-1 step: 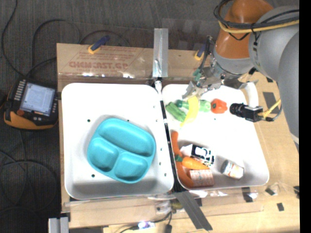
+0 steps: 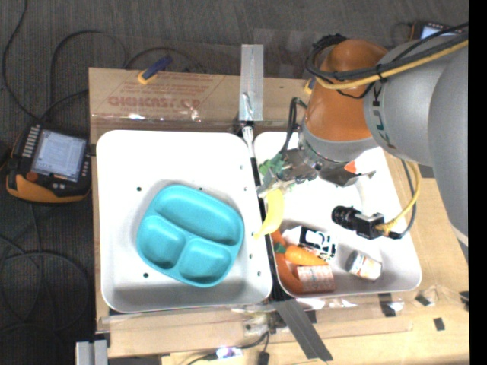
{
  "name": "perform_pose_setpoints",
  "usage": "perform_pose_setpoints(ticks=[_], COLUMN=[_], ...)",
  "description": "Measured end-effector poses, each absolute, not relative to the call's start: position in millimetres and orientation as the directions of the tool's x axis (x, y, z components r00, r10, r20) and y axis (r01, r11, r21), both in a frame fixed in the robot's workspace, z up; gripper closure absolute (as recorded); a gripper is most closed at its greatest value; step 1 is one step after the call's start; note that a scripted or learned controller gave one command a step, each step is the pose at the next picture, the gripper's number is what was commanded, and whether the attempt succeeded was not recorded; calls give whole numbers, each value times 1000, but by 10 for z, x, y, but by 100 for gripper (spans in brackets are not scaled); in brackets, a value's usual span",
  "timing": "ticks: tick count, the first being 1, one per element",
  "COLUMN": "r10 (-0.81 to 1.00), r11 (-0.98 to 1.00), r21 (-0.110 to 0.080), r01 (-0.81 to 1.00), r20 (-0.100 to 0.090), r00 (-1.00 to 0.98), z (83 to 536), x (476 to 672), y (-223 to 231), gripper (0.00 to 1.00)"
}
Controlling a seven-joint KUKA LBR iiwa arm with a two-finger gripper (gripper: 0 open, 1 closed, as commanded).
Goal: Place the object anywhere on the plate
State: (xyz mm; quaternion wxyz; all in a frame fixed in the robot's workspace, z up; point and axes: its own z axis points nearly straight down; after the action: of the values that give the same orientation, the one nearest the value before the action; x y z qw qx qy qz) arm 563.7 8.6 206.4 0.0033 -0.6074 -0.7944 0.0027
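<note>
Below the orange wrist band, the hand (image 2: 283, 175) is hovering at the inner edge of the right bin (image 2: 396, 204), close to the wall between the bins; whether it is gaping or pinched is something I cannot tell, since the arm is covering it. Just beneath the hand a yellow banana (image 2: 272, 213) is lying, or perhaps hanging, along that wall, and contact between the two is not clear. Further out on the far side of the hand, a carrot (image 2: 298, 256), a small black-and-white carton (image 2: 317, 241) and a jar (image 2: 363, 265) are sitting crowded together. Well apart on the other side, the turquoise plate (image 2: 190, 234) is waiting in the left bin (image 2: 122, 166) with its three compartments bare. The risk, as I judge it, is that the banana is being gripped weakly or not at all: crossing the wall could snag its low end and knock it loose, dropping it short of the plate. A slanted banana could also be sliding off the plate's raised rim on release.
</note>
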Motion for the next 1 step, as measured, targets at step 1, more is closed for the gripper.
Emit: perform_pose_setpoints(ticks=[1], r10=[952], r11=[305], r21=[-9], r01=[952], r20=[2], r00=[-305], z=[1792], x=[5461], y=[590], gripper=[100])
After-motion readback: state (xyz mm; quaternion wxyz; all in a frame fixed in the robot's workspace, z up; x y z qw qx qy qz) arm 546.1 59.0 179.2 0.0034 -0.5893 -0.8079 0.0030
